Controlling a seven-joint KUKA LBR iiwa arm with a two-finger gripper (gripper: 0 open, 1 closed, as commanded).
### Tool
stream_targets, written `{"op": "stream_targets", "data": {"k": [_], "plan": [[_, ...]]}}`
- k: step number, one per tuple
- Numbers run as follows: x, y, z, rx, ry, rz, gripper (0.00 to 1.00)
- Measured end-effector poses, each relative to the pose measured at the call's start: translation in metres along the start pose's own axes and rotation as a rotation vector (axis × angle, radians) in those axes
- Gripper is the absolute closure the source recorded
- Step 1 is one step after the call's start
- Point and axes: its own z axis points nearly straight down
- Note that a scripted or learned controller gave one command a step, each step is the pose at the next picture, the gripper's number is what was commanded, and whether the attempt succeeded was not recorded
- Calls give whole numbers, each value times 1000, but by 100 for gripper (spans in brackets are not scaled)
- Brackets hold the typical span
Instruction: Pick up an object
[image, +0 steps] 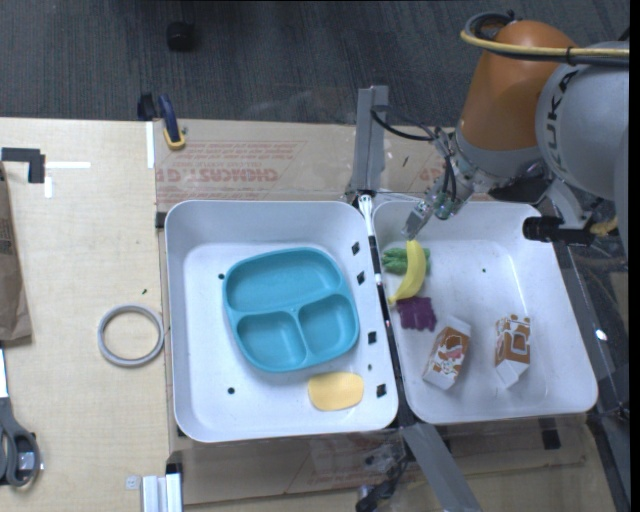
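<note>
Banana (409, 276): one; two cartons (447, 355) (512, 350); one purple item (417, 314); hand (416, 220) state unclear.

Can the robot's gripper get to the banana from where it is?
Probably yes. The gripper hangs just above the banana in the right bin. Nothing lies on top of it, though the green toy touches its side.

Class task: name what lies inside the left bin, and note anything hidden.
Inside the left bin lie a blue divided tray and, in front of it, a yellow oval piece. The tray's three compartments hold nothing. Whatever is under the tray is covered.
</note>
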Motion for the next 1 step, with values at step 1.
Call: {"op": "stream_targets", "data": {"k": [1], "plan": [[49,13,-24,4,2,440,100]]}}
